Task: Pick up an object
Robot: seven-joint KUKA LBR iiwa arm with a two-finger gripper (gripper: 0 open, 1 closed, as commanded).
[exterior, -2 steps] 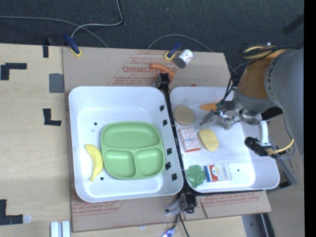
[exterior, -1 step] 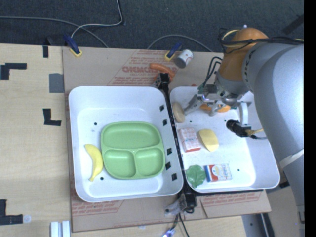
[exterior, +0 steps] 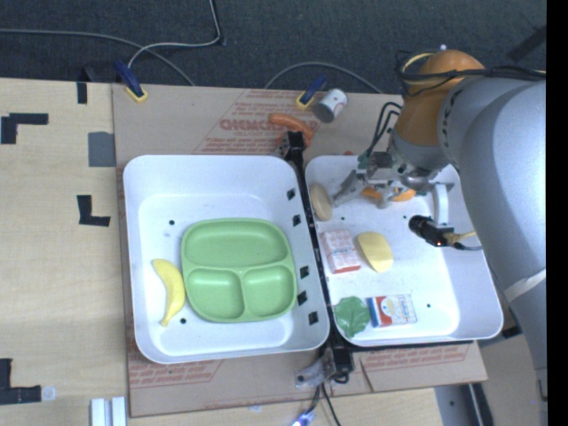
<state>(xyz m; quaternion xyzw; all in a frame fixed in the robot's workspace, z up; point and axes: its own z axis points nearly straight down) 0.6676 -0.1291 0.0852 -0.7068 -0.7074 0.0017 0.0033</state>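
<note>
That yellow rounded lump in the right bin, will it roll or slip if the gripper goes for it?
The yellow lump looks smooth and rounded, so it may slip from a pinch. It lies flat on the right bin, so rolling seems unlikely.

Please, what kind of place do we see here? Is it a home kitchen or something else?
Probably a robot lab bench, not a kitchen. Two white bins, left and right, sit on cardboard. The food looks like toys: a banana beside a green divided plate. A grey robot arm reaches in.
</note>
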